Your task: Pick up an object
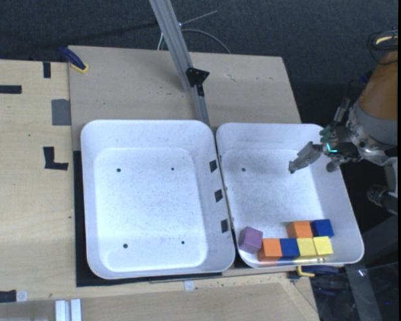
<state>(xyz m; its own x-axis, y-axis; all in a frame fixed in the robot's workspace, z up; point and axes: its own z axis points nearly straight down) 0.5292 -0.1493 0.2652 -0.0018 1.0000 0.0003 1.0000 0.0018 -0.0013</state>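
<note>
Arm reaches in from the right edge, its end effector (pixel 302 160) low over the upper right of the right bin (pixel 271 139); I cannot tell how far it is open. Blocks (pixel 296 241) cluster along that bin's lower rim, the purple block (pixel 251 238) leftmost, well apart from the end effector, with bare floor between.

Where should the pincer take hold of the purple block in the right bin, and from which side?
Grip the purple block from above, probably across its near and far faces. It sits apart at the left end of the cluster, close to the right bin's left wall, with an orange block right beside it on the other side, so those two faces look freest. The pincer hangs over the bin's upper part.
</note>
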